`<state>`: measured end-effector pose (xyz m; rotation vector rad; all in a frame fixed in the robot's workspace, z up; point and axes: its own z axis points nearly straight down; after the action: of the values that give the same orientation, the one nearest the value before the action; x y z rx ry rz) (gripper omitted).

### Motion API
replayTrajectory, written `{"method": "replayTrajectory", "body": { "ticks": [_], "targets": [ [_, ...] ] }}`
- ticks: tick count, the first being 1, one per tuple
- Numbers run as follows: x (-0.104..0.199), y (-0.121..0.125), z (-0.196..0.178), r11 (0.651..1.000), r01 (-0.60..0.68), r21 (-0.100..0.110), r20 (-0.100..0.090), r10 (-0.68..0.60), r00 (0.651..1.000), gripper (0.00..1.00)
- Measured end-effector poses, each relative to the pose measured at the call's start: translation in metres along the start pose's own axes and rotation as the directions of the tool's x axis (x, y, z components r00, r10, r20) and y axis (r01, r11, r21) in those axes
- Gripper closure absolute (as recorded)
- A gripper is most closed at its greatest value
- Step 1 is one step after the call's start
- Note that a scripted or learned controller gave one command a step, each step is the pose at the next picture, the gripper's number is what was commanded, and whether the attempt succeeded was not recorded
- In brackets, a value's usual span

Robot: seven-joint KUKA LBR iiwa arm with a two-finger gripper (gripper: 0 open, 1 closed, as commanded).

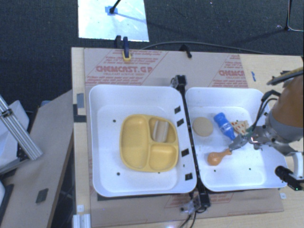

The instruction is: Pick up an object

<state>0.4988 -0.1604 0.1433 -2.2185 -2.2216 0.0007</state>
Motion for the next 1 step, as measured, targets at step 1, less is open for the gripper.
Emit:
{"method": "replayTrajectory", "body": {
  "ticks": [1],
  "targets": [
    [-0.0005,0.0017,0.049,1.0,-0.001,-0.005,0.001,0.001,1.0,0.0]
  ]
}}
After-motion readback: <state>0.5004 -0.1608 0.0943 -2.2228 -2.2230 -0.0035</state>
